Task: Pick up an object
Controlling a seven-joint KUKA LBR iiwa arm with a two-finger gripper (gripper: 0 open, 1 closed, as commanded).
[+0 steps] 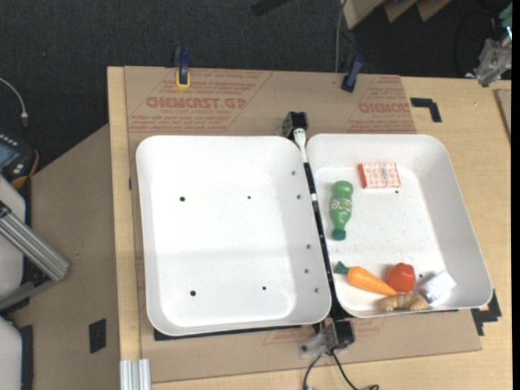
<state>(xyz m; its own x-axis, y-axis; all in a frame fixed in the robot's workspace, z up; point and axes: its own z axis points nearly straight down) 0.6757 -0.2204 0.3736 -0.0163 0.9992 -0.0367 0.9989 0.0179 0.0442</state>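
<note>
Two shallow white bins sit side by side on the counter (244, 96), which is covered by a brown sheet with red lettering. The left bin (162, 169) shows four small dark dots on its floor. The right bin (455, 193) holds six things, one of each kind. One red-and-white patterned packet (379, 175) lies flat near the far wall. One green bottle (340, 209) lies on its side close to the divide between the bins, its long axis running from far to near. One orange carrot (366, 279) lies toward the near wall, its green end pointing to the left bin. One red tomato-like piece (400, 277) sits just beside the carrot's tip. One tan, knobbly root-like piece (403, 302) lies against the near wall, just in front of the carrot and the red piece. One small white piece (439, 287) rests in the near right corner, beside the red piece. Two clamps, one blue and yellow (182, 70) and one blue (352, 72), grip the counter's far edge. The claw's state cannot be told from this view.
</note>
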